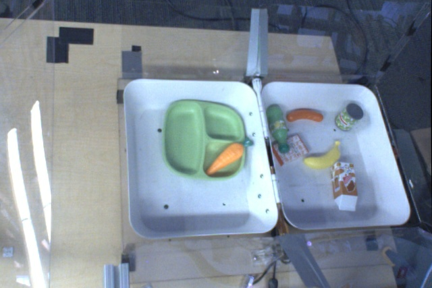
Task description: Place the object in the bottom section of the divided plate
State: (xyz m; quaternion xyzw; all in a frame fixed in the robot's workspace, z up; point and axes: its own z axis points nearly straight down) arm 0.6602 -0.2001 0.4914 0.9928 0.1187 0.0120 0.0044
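Carrot point(226, 158) lies in the lower right section of the green divided plate point(182, 141), inside the left bin point(145, 212). Right bin point(378, 212) holds a green bottle point(276, 121), sausage point(305, 116), can point(349, 116), banana point(322, 158), small packet point(292, 150) and carton point(343, 185). Gripper state: cannot tell, no gripper to judge.

One fixed camera looks down at a slant on both bins point(196, 222) from above
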